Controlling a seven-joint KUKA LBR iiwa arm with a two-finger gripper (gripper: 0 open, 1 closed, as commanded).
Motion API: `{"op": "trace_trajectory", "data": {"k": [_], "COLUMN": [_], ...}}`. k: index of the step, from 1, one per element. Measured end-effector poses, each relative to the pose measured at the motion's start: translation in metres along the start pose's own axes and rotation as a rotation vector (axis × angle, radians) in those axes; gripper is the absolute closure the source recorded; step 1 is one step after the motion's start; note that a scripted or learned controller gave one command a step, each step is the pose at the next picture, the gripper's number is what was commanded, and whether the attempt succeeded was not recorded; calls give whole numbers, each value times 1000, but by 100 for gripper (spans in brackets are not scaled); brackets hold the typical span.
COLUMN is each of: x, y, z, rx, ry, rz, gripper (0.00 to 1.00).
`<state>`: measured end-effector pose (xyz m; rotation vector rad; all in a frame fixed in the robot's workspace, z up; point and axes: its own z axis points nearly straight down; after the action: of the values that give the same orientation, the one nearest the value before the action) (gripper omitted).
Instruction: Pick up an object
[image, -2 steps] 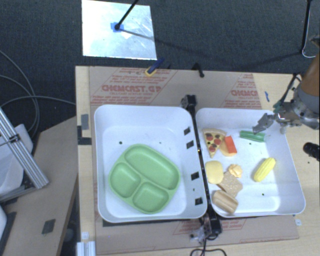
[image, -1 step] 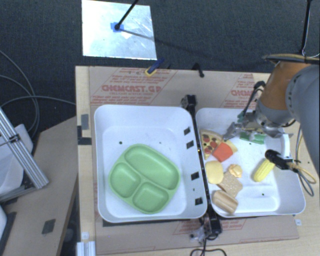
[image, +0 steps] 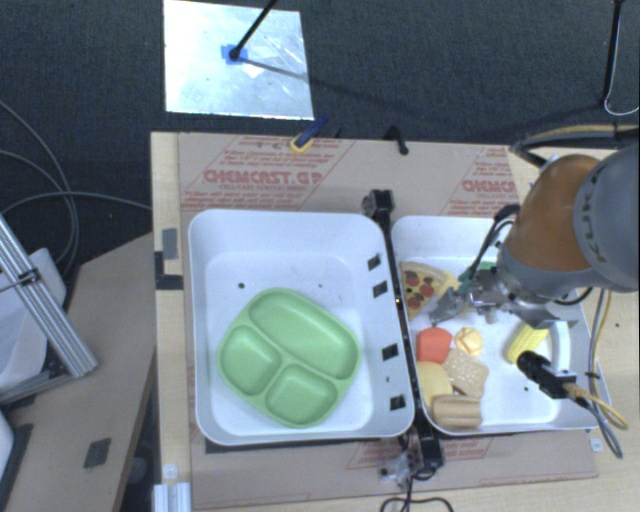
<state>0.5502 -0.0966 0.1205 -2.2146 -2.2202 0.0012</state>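
A dark carpeted floor (image: 80, 110) lies around a bench (image: 270, 165) covered with brown cardboard printed in red lettering. A pale metal sheet (image: 235, 60) lies on the floor beyond the far edge, and black cables (image: 60, 200) run across the carpet at the left.

Two shallow white bins sit side by side on the cardboard. The left bin (image: 290, 235) holds a green divided plate (image: 288, 355) with three compartments, lying toward its near left part. The right bin (image: 440, 235) holds the toy food.

The grey arm (image: 605, 220) with its orange band (image: 555, 215) reaches in from the right and hangs over the right bin. Its gripper (image: 470, 298) is low over the middle of that bin, just right of the pizza slice; nothing can be seen between its fingers, and whether they are apart or together cannot be told from here.

The pizza slice (image: 422, 282) lies by the bin's left wall, toward the far side. Nearer, an orange-red piece (image: 433, 345) lies beside a small yellow round piece (image: 469, 341). A pale cracker (image: 466, 372) lies just nearer still, touching a yellow wedge (image: 432, 380) on its left. A tan bread roll (image: 456, 411) rests at the near wall. A yellow piece (image: 524, 343) lies right of the gripper, partly behind a black part of the arm.
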Motion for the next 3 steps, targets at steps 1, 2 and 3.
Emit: {"op": "trace_trajectory", "data": {"k": [1, 2, 3], "x": [-16, -37, -15], "y": [-63, -61, -61], "z": [27, 34, 34], "rx": [-11, -11, -14], "ry": [-4, -1, -7], "rz": [5, 0, 0], "gripper": [0, 0, 0]}}
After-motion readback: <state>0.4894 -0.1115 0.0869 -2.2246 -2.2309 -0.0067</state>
